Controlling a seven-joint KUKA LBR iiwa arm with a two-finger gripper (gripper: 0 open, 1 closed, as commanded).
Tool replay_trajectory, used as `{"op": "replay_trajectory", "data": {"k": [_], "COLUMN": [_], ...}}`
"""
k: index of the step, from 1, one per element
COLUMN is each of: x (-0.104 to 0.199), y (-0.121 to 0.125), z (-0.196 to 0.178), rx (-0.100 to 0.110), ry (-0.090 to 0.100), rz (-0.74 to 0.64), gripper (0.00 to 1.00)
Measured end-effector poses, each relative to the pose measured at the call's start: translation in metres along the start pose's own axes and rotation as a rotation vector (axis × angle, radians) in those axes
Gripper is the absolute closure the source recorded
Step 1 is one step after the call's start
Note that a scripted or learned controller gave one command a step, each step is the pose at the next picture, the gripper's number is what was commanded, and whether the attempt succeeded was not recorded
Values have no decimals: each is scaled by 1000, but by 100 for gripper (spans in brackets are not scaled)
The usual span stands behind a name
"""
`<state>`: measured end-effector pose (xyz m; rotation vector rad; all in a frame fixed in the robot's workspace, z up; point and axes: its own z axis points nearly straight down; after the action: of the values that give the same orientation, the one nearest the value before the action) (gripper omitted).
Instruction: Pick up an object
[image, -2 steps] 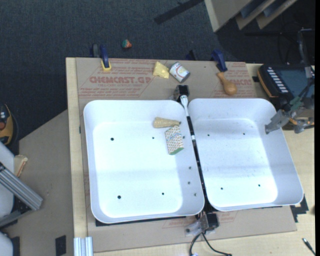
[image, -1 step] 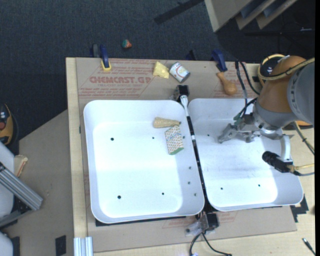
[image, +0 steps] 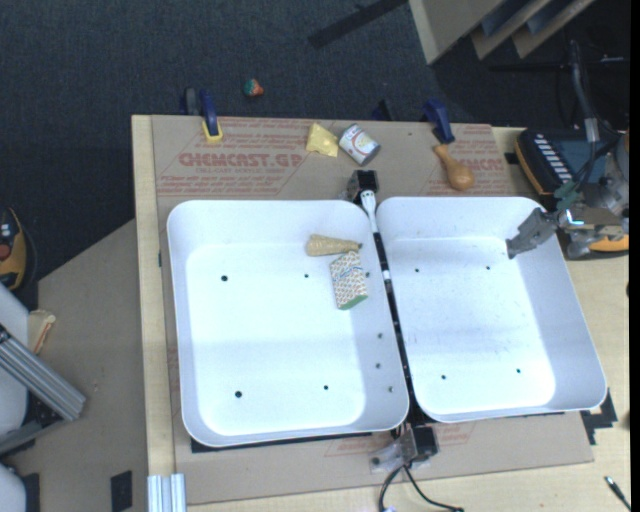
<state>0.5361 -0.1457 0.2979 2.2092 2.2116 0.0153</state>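
Note:
Two objects lie in the left bin (image: 250, 340), near its far right corner. One is a tan, cone-shaped piece (image: 332, 245) lying on its side. Just in front of it, touching or nearly so, is a green and white patterned piece (image: 348, 279). My gripper (image: 527, 236) hangs at the far right corner of the right bin (image: 480, 330), over its rim, well away from both objects. Nothing shows in its grasp.
On the board behind the bins lie a yellow wedge (image: 322, 140), a small white can (image: 359, 145) and a brown wooden piece (image: 454, 167). Blue clamps (image: 209, 112) (image: 436, 119) grip the far edge. A black fitting (image: 365, 185) sits between the bins.

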Motion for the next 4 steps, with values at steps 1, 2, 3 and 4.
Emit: {"op": "replay_trajectory", "data": {"k": [1,2,3,4], "x": [-22,-36,39,35], "y": [16,10,-55,-52], "z": [-131,-246,-217,-228], "rx": [-2,1,20,14], "ry": [-3,-3,7,2], "rz": [0,0,-6,0], "gripper": [0,0,0,100]}}
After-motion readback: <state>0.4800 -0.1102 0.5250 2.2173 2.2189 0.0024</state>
